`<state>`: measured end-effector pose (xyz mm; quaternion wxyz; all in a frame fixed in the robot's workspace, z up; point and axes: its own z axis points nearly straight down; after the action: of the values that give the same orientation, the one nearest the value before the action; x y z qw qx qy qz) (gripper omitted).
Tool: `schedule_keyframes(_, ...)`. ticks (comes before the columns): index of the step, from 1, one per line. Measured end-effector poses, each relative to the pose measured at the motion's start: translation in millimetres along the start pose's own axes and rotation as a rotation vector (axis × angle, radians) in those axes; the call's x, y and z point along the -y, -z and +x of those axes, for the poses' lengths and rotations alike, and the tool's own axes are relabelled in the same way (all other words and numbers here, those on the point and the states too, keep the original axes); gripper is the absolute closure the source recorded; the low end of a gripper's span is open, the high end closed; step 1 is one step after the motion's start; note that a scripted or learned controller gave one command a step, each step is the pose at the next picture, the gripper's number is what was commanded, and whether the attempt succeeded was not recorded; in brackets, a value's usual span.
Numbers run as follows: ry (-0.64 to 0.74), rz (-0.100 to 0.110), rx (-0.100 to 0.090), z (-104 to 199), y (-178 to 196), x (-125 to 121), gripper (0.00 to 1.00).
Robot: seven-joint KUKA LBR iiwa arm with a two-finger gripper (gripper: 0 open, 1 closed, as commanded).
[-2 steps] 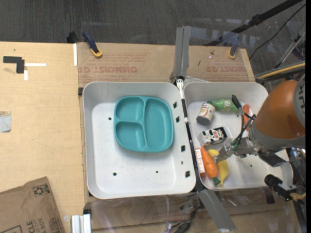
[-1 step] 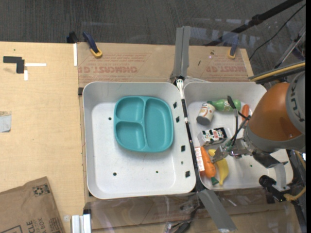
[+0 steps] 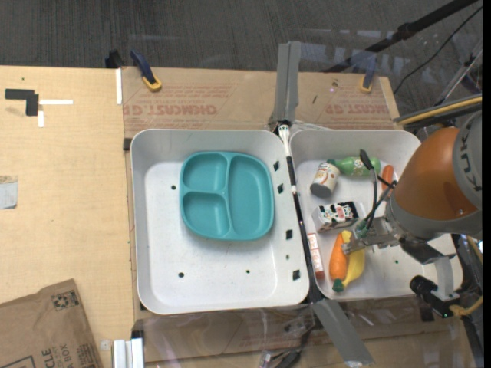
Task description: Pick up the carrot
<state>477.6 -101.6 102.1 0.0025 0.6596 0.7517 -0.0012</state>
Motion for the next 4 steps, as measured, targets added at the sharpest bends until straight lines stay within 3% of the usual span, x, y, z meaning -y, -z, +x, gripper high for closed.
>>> schedule_keyframes(1, 0.058, 0.003, -0.005, -7.5, 11.9, 1.3, 1.00)
schedule_keyframes(2, -0.394, 0.006, -0.003, 51.3, 88.8, -6.8, 1.00)
schedule_keyframes(3, -0.059, 0.005, -0.005, 98.0, 88.9, -13.1, 1.00)
schedule_keyframes(4, -0.204, 0.004, -0.003, 90.2, 98.7, -12.3, 1.00)
